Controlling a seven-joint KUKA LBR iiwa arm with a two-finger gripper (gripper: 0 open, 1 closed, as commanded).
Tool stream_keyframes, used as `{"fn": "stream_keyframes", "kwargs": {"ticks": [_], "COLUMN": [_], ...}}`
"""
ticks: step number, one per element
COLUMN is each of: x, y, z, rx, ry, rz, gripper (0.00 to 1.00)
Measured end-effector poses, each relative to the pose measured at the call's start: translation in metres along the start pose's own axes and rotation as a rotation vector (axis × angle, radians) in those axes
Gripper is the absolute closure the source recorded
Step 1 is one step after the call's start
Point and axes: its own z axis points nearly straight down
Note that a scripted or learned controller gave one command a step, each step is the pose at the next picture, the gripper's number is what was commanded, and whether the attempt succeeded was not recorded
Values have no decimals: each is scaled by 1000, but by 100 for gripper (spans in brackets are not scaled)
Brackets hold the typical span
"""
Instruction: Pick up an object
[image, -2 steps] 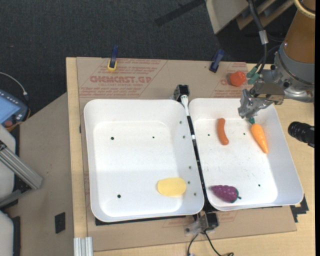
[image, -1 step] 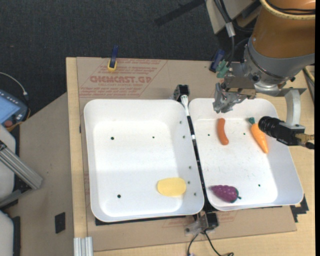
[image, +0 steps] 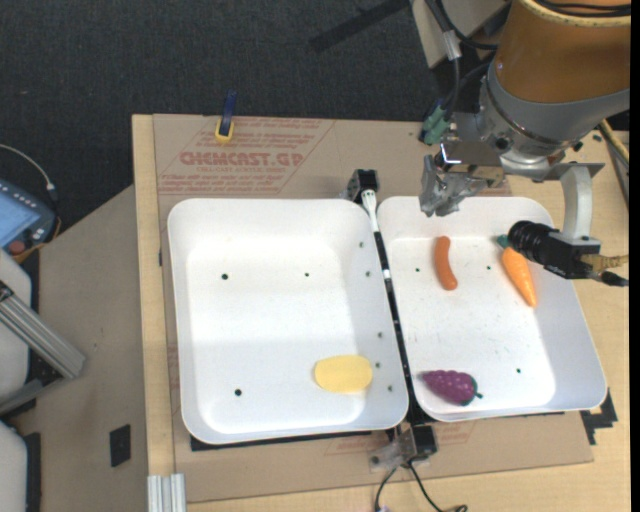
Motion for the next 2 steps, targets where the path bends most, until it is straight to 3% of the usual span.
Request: {"fn": "stream_keyframes", "kwargs": {"ticks": [1,2], "x": [8,54], "y": [-5,22], "z": [-137,-102], "rx": [-15,7], "ry": [2,0], "rz": [-1,-2], "gripper": [100,100]}}
